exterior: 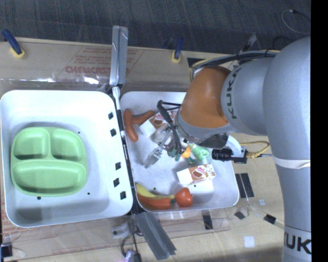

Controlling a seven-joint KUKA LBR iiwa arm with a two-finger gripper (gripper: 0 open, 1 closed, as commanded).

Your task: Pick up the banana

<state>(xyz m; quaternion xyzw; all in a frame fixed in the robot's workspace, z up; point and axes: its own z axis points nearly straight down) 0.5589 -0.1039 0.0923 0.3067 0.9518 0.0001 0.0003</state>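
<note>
The banana [144, 189] is a yellow curved fruit lying at the near left corner of the right bin [225, 200]. A red-orange pepper [156, 202] lies against its near side and covers part of it. My gripper [156, 153] hangs over the middle of the right bin, up-view of the banana and apart from it, below the arm's orange band [203, 100]. The bare white bin floor lies between the gripper and the banana.
A red tomato [184, 197] and a white carton [197, 175] sit right of the banana. A sausage [130, 124], an orange piece [145, 116] and a small white box [147, 127] lie at the bin's far left. The left bin holds a green divided plate [49, 160].
</note>
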